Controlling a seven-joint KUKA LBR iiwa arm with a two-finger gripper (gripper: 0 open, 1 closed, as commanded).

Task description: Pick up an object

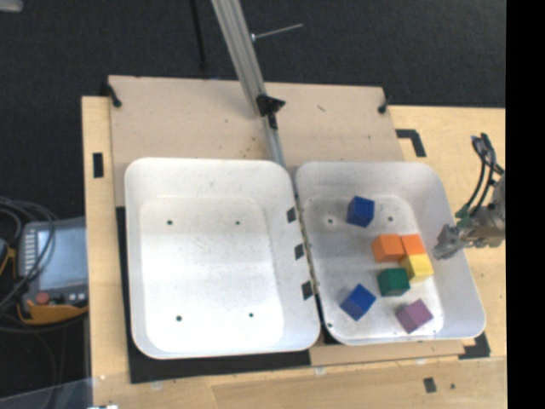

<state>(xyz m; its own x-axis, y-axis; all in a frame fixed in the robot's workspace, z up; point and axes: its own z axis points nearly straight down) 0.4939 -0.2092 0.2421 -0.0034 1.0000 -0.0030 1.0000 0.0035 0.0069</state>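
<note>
Clustered toward the right wall of the right bin (426, 177) are six cubes: an orange cube (390, 247) touching a yellow cube (418, 265), a green cube (392, 281) just below them, a purple cube (415, 314) near the lower rim, and two blue cubes (360, 211) (358, 301) nearer the divider. Bare floor is left between the cubes and the divider. The gripper (449, 240) is seen at the right rim, just beside the yellow cube; its opening cannot be told. The left bin (136, 186) adjoins the divider.
</note>
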